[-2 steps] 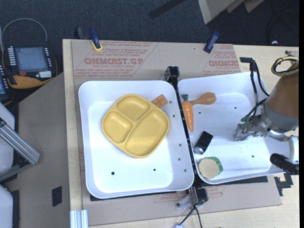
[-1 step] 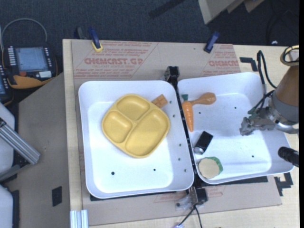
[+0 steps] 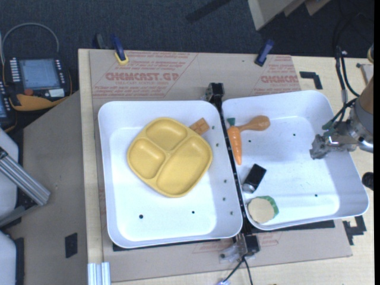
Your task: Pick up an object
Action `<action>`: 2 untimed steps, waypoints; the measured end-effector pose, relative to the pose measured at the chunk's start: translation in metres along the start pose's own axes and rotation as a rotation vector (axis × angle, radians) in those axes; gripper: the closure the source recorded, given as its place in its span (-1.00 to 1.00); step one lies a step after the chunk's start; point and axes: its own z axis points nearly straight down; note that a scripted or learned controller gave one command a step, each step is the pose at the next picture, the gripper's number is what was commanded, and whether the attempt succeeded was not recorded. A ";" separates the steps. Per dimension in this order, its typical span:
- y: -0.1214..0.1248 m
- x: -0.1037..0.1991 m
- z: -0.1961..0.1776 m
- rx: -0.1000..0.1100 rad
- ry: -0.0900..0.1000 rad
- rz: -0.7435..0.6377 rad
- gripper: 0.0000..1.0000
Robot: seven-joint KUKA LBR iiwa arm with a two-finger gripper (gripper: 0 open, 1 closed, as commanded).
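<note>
Bench with two shallow white bins. Gripper (image 3: 320, 147), finger state indiscernible, over the right bin (image 3: 309, 108); well left lie the tapered orange carrot (image 3: 236, 144), black block (image 3: 255, 176) and round disc (image 3: 261, 209) (green-edged). Left bin (image 3: 119, 177): glossy yellow divided plate (image 3: 170, 157).

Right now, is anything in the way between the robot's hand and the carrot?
Nothing visible blocks it. The gripper sits at the right bin's right side; the carrot lies by the left wall. Bare white floor lies between them. The black block sits lower, off that line.
</note>
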 end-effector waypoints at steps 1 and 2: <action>0.017 0.060 0.005 0.005 0.005 -0.006 1.00; 0.039 0.107 0.010 0.005 0.004 -0.005 1.00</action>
